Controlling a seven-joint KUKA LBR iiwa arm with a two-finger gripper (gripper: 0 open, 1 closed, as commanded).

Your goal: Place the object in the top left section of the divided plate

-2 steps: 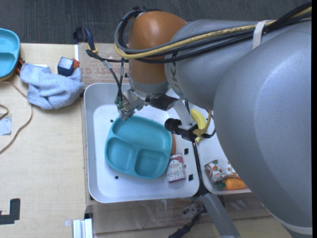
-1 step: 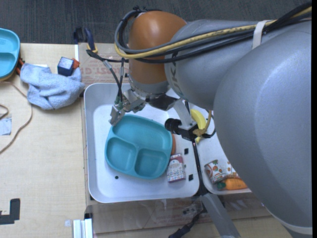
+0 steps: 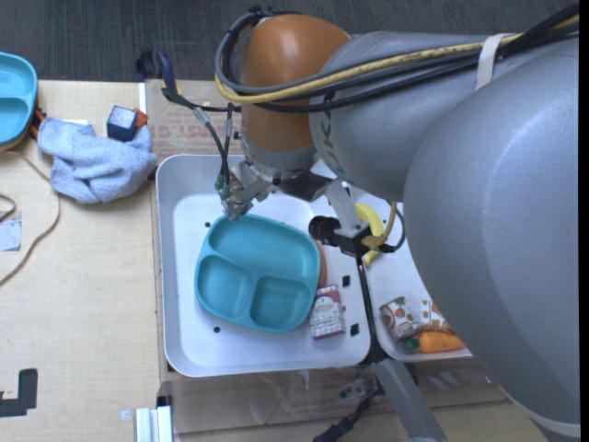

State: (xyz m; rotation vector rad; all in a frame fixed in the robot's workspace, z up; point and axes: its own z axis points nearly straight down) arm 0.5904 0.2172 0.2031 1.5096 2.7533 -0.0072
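Nearest us, at the front of the left shallow white bin [image 3: 170, 339], a small red-and-white printed carton [image 3: 327, 314] stands touching the right edge of the teal plastic divided plate [image 3: 259, 274]. Just beyond the wall, in the right white bin [image 3: 379, 337], lie an orange toy carrot [image 3: 437, 342] and a printed snack packet [image 3: 411, 315], and a little farther back a yellow toy banana [image 3: 370, 224].

The plate sits roughly in the middle of the left bin, its one large compartment toward the far side and two smaller ones toward us. We see the gripper [image 3: 232, 203] of the grey arm [image 3: 479, 201] poised at the plate's far left rim. Whether it stands wide or narrow we cannot tell, and we make out nothing held in it, so we cannot say which item is the object to be placed.

We judge this to be the placing step. To do it well, we would bring the tool inward past the rim so it sits over the compartment floor, lower it close to the surface, and release only then, so nothing rolls over a divider or onto the bin floor.

Farther off, on the pale wooden worktop [image 3: 83, 293], a crumpled light-blue cloth [image 3: 97, 159] lies beside a small blue cube [image 3: 121, 121].
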